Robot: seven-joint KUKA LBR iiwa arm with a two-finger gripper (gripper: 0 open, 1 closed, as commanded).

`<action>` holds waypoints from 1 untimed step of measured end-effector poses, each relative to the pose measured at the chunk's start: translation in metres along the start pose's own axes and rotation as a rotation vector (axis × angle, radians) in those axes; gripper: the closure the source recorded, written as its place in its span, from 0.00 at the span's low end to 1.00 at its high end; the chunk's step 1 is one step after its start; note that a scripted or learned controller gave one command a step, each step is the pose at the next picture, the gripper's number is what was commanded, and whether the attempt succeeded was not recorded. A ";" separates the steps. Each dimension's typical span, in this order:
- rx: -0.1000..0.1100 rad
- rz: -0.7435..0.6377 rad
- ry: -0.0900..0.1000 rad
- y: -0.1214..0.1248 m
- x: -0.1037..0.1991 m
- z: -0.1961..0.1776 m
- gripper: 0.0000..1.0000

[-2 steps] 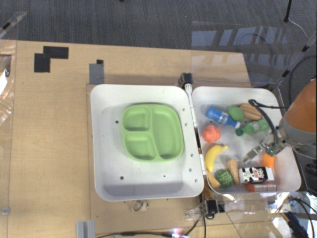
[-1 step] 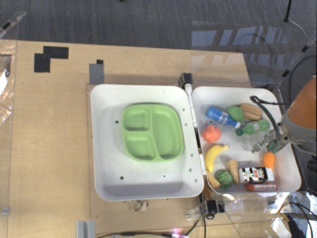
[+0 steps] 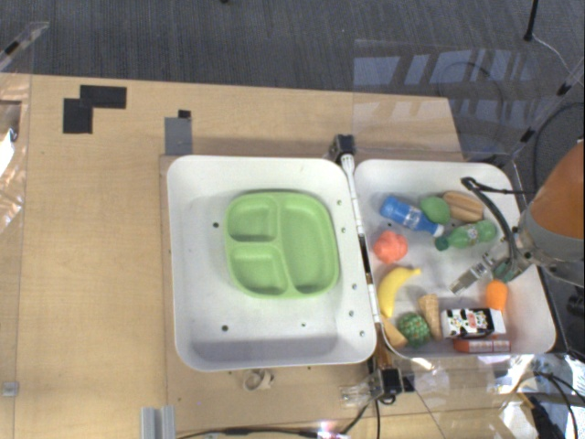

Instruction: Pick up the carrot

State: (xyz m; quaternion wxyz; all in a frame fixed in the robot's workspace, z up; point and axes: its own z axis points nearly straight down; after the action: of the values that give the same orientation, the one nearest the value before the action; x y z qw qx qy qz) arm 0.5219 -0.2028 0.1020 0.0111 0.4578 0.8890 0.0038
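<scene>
Lying in the right bin (image 3: pixel 545 332), carrot (image 3: pixel 495 294) just beside the jaws (image 3: pixel 470 276), their state unclear

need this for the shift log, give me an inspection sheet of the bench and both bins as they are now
surface: pale wooden bench bearing two shallow white bins side by side, the left bin and the right bin.
job's things: small orange carrot lying in the right bin near its right wall.
clutter: green three-compartment plastic tray in the left bin; blue bottle, green bottle, yellow banana, red round fruit, small printed box in the right bin.
grippers: tool low in the right bin, just left of the carrot, nothing seen between its fingers.
cables: black cable looping over the right bin.
surroundings: grey carpet.
</scene>
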 end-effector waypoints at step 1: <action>0.005 0.324 0.002 -0.019 0.010 0.012 0.00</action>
State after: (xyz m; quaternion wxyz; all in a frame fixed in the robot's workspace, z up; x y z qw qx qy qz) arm 0.5013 -0.2055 0.0895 0.0082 0.5950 0.8037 0.0039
